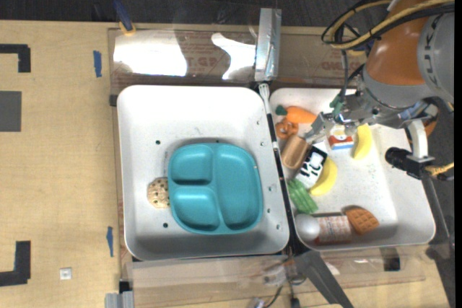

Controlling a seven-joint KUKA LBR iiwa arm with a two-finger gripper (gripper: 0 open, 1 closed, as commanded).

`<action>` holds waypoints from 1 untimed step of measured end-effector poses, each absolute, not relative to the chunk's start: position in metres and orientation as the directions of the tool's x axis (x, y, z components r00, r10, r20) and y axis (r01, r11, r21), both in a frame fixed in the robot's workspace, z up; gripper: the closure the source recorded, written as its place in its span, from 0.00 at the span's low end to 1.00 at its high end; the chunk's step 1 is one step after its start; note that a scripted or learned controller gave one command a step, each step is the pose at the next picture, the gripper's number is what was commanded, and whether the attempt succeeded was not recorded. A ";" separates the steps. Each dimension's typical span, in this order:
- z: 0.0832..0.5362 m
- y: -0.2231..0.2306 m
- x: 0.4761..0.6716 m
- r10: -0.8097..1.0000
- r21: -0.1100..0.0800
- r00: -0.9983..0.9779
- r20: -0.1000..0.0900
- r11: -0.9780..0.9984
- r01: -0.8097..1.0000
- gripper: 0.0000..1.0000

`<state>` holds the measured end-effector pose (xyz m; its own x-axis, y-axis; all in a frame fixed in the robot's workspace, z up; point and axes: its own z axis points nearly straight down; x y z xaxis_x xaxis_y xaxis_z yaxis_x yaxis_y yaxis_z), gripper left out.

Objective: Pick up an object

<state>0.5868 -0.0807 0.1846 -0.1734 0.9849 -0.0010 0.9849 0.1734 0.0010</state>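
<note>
At right of frame, the gripper (326, 123) hangs over the right bin (411, 216), fingers spread and bare, above a small white-and-orange carton (342, 140) beside a yellow banana (325, 179).

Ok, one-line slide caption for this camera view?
Claw poised over the cluttered right bin beside a banana; teal divided tray sits in the left bin.

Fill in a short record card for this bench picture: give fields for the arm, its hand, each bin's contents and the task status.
arm: grey with orange band, reaching in from the view's right
hand: over the right bin, above the toy food
left bin: teal divided plate, cookie beside it
right bin: banana, carrot, can, green vegetable, other small toys
task status: nothing seen held
</note>
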 end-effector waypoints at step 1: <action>0.152 -0.136 0.606 0.956 0.000 -0.295 -0.002 0.295 0.956 0.00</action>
<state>0.6057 -0.1356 0.1519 -0.2946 0.9556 -0.0025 0.9556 0.2946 0.0000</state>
